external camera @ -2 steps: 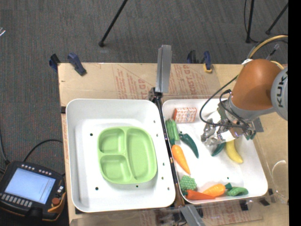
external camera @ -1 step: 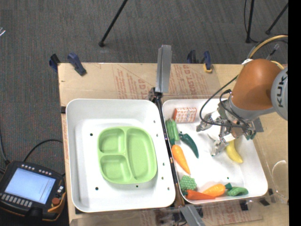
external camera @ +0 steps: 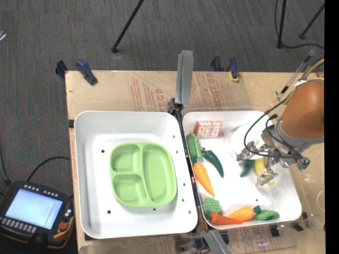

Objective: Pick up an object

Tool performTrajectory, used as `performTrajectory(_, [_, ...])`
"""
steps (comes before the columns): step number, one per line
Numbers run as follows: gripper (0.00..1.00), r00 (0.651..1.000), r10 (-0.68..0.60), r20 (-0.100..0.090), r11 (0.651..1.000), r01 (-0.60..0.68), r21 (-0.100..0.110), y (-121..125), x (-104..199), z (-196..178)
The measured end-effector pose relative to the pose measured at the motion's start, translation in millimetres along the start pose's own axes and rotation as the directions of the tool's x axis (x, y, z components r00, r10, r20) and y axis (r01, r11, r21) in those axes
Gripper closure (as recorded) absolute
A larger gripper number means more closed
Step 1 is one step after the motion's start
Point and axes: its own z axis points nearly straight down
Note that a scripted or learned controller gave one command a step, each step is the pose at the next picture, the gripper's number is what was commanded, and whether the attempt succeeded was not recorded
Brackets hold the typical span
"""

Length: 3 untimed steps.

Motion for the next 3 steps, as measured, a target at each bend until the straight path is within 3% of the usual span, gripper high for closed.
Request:
performTrajectory(1, [0.0, 0.998, 0.063, 0.0, 0.998, -0.063, -0.002, 49.0, -0.8, 0.6])
performTrajectory(2, [0.0, 0.999, -0.032, 0.001, 0.999, 0.032, 0.001, 25.5, 63.8, -0.5])
performTrajectory(3, [0.0, 0.981, -0.193, 0.0, 0.981, 0.193, -0.002, 80.7, 48.5, 0.8])
